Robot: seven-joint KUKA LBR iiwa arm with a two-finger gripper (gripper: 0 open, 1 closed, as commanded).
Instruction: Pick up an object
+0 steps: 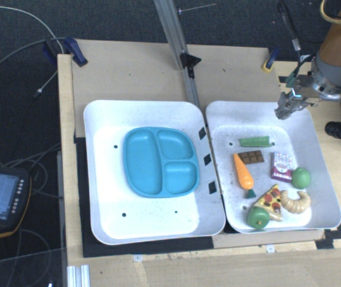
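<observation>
Green bean point(254, 141) lies below-left of the pincer point(285, 109); its grip state unclear.

Left bin point(99, 160) held a divided tray point(160, 161); right bin point(320, 160) held the toy food point(272, 172), clustered at its near half. End effector point(289, 106) sat over its far edge.
</observation>
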